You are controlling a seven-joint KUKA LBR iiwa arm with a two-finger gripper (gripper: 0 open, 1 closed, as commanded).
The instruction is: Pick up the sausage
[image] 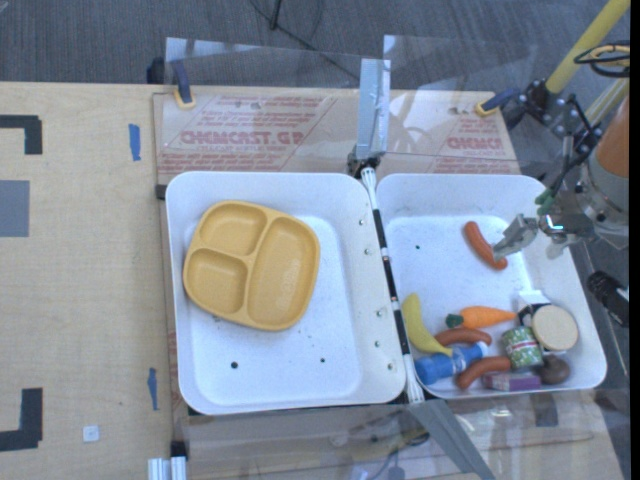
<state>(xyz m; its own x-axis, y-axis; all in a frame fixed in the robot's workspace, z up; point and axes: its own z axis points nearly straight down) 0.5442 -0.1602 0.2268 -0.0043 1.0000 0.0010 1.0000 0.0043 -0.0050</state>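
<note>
Bright, even light from overhead here, no hard shadows anywhere. The two white bins [300, 388] glow almost washed out, and the yellow plate [252, 264] throws just a faint, soft shadow along its lower edge. Clear plastic sheets [440, 118] at the back catch pale reflections. Focus is a touch soft overall, and the small toys [500, 353] at lower right look slightly blurry.
</note>
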